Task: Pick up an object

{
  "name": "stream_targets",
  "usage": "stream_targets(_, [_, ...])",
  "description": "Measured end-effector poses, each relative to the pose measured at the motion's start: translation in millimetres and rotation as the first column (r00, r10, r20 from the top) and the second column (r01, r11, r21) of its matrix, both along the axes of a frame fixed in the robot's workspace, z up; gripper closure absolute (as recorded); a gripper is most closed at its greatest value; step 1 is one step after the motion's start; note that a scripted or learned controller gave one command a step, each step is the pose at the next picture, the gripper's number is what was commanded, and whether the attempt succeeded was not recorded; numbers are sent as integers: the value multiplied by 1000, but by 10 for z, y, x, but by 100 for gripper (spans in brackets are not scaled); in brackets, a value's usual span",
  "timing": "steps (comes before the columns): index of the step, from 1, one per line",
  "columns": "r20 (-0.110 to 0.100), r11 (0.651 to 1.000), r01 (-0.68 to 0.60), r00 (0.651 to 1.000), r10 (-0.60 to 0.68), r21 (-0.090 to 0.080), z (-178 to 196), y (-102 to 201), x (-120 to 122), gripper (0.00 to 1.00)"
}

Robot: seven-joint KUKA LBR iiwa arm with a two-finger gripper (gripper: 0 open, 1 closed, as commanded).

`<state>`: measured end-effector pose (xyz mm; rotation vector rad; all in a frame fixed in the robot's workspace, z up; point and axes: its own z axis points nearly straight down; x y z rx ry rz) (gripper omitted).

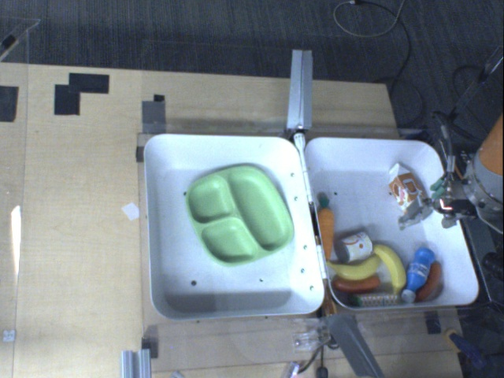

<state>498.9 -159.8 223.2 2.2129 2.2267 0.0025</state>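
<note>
My gripper (429,216) hangs over the right edge of the right bin (354,160). Its fingers are spread open with nothing between them. A small orange-and-white carton (404,188) lies just up and left of the fingertips, apart from them. Along the bin's front lie a yellow banana (376,265), a small can (355,246), a blue bottle (418,268), a brown sausage (430,283) and a red-brown piece (358,284). An orange carrot (324,228) rests against the bin's left wall.
The left bin (169,211) holds a green divided plate (239,212). A metal post (300,89) stands behind the wall between the two bins. Cables trail on the dark floor at the back right.
</note>
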Motion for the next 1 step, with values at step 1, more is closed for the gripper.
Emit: stream_targets(1, [4, 998, -69, 998, 69, -2, 62, -304, 40, 0])
